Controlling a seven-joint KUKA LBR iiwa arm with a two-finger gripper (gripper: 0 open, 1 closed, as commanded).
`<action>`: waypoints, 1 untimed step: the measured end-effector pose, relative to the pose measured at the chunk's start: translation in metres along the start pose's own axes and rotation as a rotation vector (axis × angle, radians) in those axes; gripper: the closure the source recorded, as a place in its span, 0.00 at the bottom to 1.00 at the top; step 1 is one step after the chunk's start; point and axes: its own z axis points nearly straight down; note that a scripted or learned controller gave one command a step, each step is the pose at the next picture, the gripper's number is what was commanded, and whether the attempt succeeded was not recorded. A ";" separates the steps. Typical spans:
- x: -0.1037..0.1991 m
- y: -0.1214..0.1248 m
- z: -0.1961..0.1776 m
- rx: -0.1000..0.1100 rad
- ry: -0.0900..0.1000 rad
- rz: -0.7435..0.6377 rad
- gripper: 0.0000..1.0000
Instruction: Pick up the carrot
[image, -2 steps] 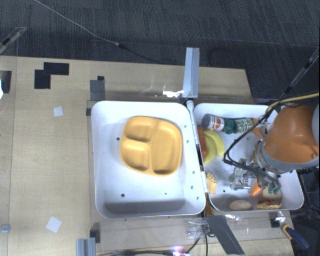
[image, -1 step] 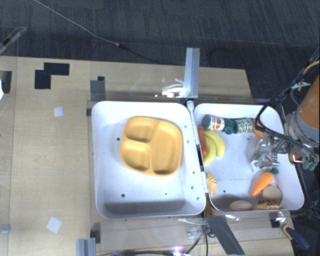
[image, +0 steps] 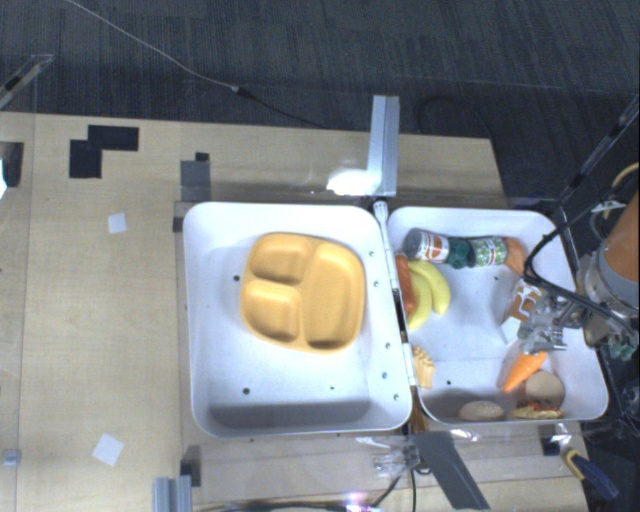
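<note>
The carrot (image: 522, 371) is orange and lies tilted on the floor of the right bin (image: 470, 335), near its front right corner, thick end up and to the right. My gripper (image: 538, 338) reaches in from the right and hangs just above that thick end. Its two metal fingers stand slightly apart, open, with nothing between them. The arm's grey wrist and orange band (image: 622, 250) cover the bin's right rim.
A bottle (image: 455, 248), bananas (image: 428, 290), a red item (image: 403, 282) and an orange piece (image: 514, 256) share the right bin. A tan lump (image: 545, 386) and a brown potato-like lump (image: 482, 409) lie close to the carrot. The left bin (image: 215, 340) holds a yellow divided plate (image: 303, 291).
</note>
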 end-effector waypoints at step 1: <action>-0.001 0.001 -0.002 0.000 -0.005 -0.003 0.00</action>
